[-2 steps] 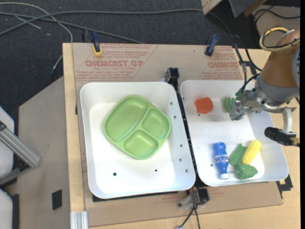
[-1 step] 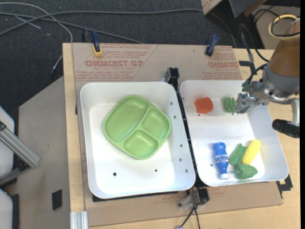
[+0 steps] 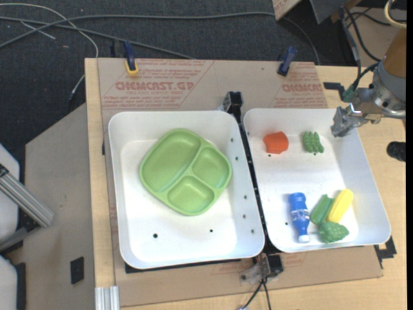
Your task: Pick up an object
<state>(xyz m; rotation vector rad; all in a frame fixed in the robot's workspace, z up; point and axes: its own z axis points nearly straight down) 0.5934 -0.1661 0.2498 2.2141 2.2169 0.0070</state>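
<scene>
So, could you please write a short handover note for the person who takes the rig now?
End effector: at the right bin's far right rim, nothing seen between its fingers.
Right bin: orange block, small green toy, blue bottle, corn cob, green leafy toy.
Left bin: green divided plate.
Done: nothing picked yet.
Left: choose one object, grasp and lift it.

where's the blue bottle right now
The blue bottle lies in the right bin, near its front edge, just left of the corn cob.
</scene>
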